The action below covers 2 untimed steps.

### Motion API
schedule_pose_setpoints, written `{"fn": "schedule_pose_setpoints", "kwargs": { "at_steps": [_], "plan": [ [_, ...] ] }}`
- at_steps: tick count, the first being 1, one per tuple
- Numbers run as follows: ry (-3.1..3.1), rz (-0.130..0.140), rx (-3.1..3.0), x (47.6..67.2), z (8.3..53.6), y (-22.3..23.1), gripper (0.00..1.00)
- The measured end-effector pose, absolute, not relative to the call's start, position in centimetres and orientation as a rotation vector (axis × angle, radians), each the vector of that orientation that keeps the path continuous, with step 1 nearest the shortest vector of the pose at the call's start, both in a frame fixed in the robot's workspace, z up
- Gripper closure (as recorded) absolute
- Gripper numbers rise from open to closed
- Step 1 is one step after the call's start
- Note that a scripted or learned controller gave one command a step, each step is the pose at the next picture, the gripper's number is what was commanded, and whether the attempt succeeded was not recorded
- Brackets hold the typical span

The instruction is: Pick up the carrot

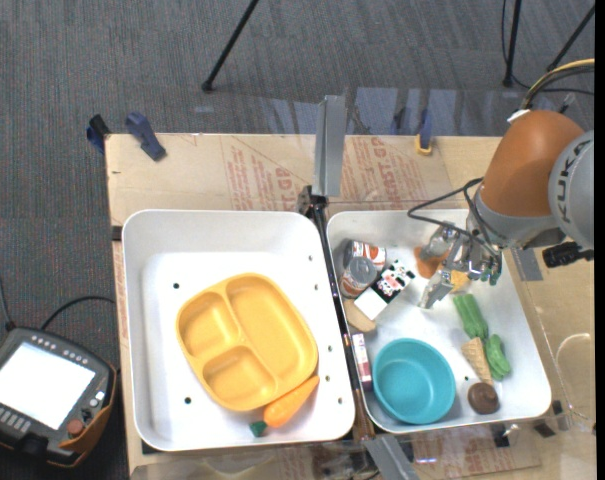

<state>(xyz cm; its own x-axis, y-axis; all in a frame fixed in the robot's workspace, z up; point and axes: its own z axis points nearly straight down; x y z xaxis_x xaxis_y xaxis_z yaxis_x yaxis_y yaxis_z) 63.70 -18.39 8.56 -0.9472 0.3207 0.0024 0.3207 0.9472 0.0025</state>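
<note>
1 carrot lies against the left bin's front wall; the gripper, well apart, hangs spread.

Left bin: yellow divided plate, tilted, three compartments. Right bin: teal bowl near front edge; can at left wall; black-and-white box just beside it; green pieces and right of bowl; brown ball at front right. Tablet on floor, left of bench
</note>
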Motion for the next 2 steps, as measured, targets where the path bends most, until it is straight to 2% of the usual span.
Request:
{"fn": "schedule_pose_setpoints", "kwargs": {
  "at_steps": [1,2],
  "plan": [
    [-3.071,-0.003,-0.666,62.9,8.8,-18.3,0.00],
    [-3.075,-0.003,-0.660,63.0,9.9,-18.2,1.00]
  ]
}}
